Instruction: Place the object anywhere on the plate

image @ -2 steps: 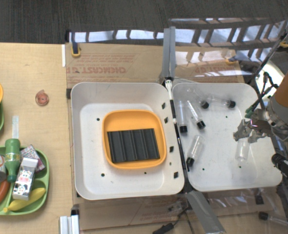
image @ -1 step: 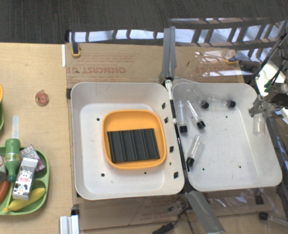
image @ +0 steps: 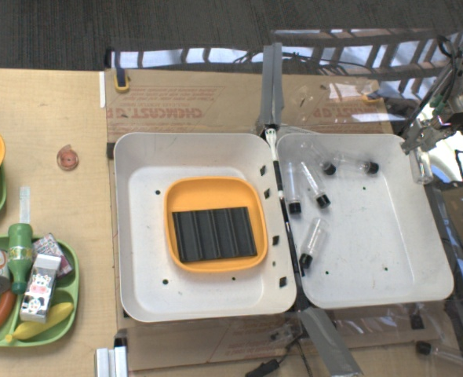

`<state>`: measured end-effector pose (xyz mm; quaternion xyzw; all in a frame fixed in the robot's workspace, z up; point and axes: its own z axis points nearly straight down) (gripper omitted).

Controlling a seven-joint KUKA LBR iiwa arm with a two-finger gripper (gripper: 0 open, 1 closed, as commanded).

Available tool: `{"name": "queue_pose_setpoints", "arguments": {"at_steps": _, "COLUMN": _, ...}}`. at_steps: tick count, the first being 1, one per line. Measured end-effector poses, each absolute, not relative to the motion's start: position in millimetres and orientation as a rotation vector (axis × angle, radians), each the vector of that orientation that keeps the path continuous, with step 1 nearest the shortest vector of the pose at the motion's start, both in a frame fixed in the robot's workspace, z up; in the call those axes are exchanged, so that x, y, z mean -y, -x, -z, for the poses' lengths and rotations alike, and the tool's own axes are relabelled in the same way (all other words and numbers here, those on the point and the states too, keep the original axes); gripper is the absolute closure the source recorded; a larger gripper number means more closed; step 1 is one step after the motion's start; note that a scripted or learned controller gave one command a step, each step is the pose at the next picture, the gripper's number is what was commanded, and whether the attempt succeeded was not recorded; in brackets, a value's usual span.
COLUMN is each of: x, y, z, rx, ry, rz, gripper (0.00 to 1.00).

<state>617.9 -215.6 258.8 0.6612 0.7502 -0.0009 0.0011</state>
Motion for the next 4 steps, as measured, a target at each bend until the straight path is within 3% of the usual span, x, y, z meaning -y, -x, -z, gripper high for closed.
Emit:
{"name": "queue_pose_setpoints", "arguments": {"at_steps": 1, "x": 215, "y": -659.7, "z": -372, "rx": -2.507, "ry": -1.89, "rz": 0.003, "gripper": 1.0}}
{"name": "queue_pose_setpoints", "arguments": {"at_steps": 2, "x": 222, "y": -658.3, "z": -442, "rx": -2.741, "ry": -1.528, "rz": 0.002, "gripper": 1.0}}
{"name": "queue_pose_setpoints", "arguments": {"at_steps": 4, "x": 222, "y": -650.7, "z": -442, "rx": -3.115, "ry": -0.394, "rz": 0.0, "gripper": 1.0}}
